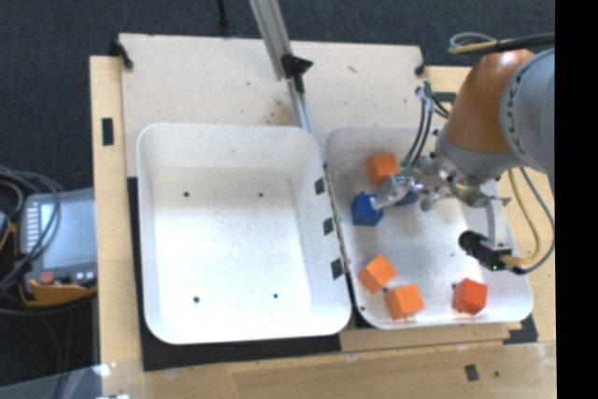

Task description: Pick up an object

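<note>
In the right bin [486, 306] lie a blue cube [365, 210] and several orange cubes. One orange cube [381, 167] sits near the bin's back left, just above the blue one. My gripper [393, 195] reaches in from the right and hangs low between these two, its tip right beside the blue cube's upper right corner. Whether it touches the cube is not clear. Three more orange cubes rest along the front: one [378, 272] at the left, one [405, 300] beside it, and one [469, 295] at the right.
The left bin [149, 201] stands beside the right one, sharing a middle wall. An aluminium post [266, 5] rises slantwise behind the bins. Cables [523, 238] hang off the arm over the right bin's right edge.
</note>
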`<state>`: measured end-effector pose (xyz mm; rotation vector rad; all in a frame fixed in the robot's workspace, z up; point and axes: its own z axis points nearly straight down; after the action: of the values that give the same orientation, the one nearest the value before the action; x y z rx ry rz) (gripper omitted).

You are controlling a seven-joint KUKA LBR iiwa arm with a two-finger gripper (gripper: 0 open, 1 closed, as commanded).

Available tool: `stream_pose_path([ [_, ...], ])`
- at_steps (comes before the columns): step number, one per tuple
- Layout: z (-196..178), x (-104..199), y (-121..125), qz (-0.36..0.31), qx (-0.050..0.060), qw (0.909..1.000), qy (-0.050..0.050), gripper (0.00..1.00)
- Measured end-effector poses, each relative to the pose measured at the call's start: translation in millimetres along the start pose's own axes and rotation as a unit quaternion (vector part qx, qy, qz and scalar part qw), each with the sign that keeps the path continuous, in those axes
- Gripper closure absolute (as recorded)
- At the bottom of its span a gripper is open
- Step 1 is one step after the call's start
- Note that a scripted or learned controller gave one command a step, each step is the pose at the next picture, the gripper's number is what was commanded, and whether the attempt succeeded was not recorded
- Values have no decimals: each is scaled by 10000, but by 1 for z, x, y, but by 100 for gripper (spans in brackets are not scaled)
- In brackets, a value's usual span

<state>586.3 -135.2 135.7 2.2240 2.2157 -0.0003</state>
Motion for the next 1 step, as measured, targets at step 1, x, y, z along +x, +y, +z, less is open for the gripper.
stream_pose_path([
  [1, 10, -1, 7, -25, -118, 9999, -19, 0],
])
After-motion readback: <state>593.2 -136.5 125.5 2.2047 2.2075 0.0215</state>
